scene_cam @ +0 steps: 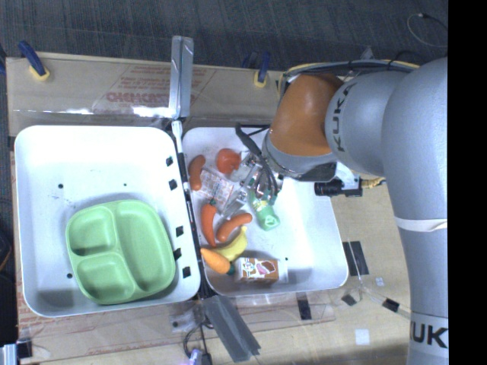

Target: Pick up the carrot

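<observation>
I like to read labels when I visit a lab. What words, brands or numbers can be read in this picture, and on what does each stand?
"KUKA", in dark letters, partly hidden: on the grey arm beside its orange band.
"UK", cut off by the edge: on the arm's lower part.
Red mirrored print: on the cardboard behind the bins, too blurred to read.
Print on the small brown carton: too small to read.
</observation>
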{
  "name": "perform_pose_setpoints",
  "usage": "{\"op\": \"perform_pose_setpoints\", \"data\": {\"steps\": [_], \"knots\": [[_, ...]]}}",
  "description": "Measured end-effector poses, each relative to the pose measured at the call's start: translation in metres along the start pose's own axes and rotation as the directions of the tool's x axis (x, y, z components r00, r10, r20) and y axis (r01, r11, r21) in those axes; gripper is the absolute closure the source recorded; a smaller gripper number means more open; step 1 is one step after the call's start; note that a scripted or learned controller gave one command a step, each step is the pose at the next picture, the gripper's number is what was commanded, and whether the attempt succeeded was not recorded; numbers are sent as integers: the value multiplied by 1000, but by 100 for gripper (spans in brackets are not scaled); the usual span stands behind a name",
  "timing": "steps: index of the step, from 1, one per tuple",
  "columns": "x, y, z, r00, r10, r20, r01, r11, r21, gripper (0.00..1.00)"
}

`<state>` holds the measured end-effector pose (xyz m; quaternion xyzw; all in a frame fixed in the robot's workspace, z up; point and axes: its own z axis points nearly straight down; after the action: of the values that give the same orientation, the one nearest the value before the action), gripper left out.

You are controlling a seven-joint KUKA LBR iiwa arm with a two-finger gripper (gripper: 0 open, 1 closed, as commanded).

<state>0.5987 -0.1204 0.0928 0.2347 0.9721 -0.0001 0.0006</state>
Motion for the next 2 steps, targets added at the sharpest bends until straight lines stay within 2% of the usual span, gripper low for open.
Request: {"op": "perform_pose_setpoints", "data": {"steps": [1,2], "knots": [[115,-27,0,978,-208,1,208,978,-1,0],[114,-26,-10,977,-212,2,212,977,-2,100]]}}
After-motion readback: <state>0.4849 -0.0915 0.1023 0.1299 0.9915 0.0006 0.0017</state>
